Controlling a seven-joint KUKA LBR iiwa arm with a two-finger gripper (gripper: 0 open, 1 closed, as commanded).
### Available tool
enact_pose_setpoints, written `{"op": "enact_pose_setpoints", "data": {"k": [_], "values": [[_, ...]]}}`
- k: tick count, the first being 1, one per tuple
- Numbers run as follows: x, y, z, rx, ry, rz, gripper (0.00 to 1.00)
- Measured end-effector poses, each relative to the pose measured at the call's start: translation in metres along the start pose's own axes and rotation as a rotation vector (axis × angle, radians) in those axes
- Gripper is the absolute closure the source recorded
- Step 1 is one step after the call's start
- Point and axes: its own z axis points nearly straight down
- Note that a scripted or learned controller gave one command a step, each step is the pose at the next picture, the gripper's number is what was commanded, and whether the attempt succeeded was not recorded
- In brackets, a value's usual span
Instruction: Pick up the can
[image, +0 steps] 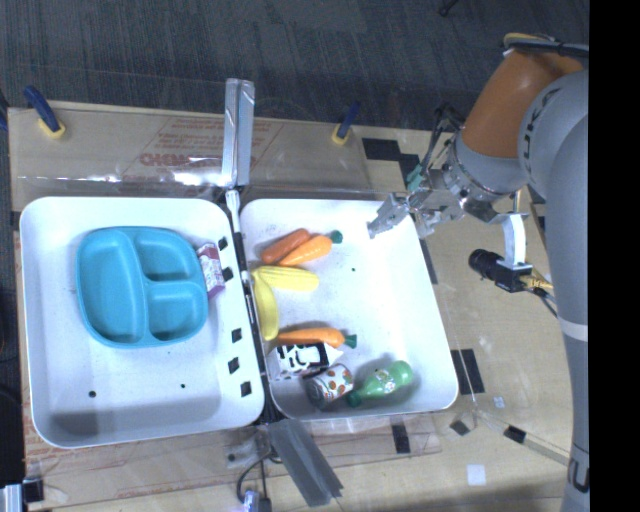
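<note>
1. The gripper (385, 222) hung over the right bin's (400, 300) far right corner, above bare white floor; I could not tell how it was set.
2. The right bin's middle and right side lay bare, giving room to move from its right wall toward the items crowded along its left wall.
3. The can (329, 385) lay at the right bin's near edge, close to its near left corner and well apart from the gripper.
4. The can looked short and rounded, white with red and dark markings, tipped on its side.
5. A green bottle (383, 381) lay just beside the can on its right, seemingly touching it; a black-and-white box (301, 356) sat just beyond the can on its left.
6. Further along the left wall lay a carrot (315, 337), a banana (266, 305), a corn cob (285, 279) and two more carrots (300, 247).
7. The left bin (130, 390) held a blue tray (143, 284) in its far half, with a small packet (210, 268) at the tray's right edge; its near half was bare.
</note>
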Motion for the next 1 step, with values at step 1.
{"op": "enact_pose_setpoints", "data": {"k": [1], "values": [[0.0803,-0.0007,0.1186,0.003,0.002,0.253,0.0]]}}
